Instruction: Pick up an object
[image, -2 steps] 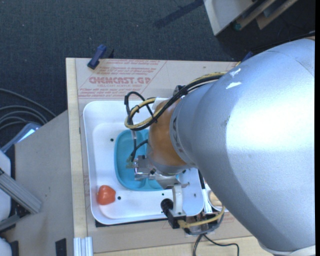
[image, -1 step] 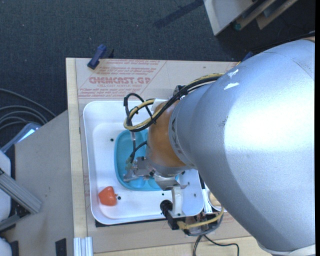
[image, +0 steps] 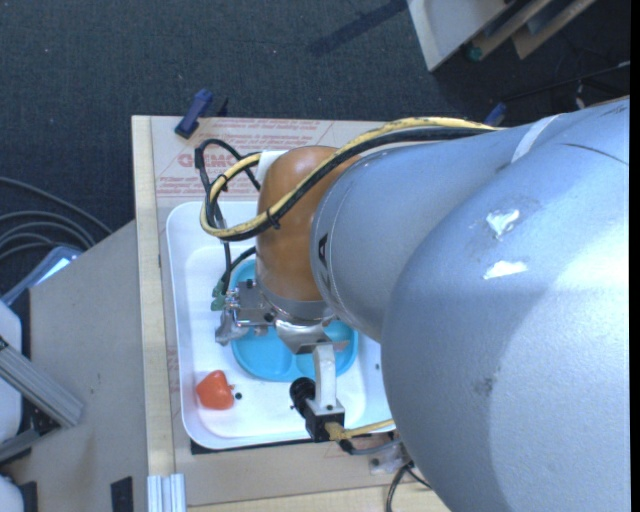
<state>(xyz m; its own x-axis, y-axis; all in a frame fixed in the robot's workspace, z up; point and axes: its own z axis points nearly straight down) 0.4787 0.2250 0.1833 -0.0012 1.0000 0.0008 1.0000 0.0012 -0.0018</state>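
Starting at your left, the pale wooden bench runs down the frame, with a small blue clip lying at its top corner. Next comes the shallow white plastic bin, its near rim bare and bright. Low in that bin, near the front left corner, sits the small rounded red-orange object, lying free on the white floor with nothing touching it. Just to its right you have the round flat blue dish, partly covered from above. Over that dish hangs the metal two-finger gripper, low in the bin and just above the dish's left half. It's tucked under the wrist, so you cannot tell whether it is open or closed, and nothing shows as held. The red-orange object lies beside it, down and to the left, apart from it. Above the gripper is the orange band, looped by a yellow and black cable. Then the big grey arm takes over your right side.
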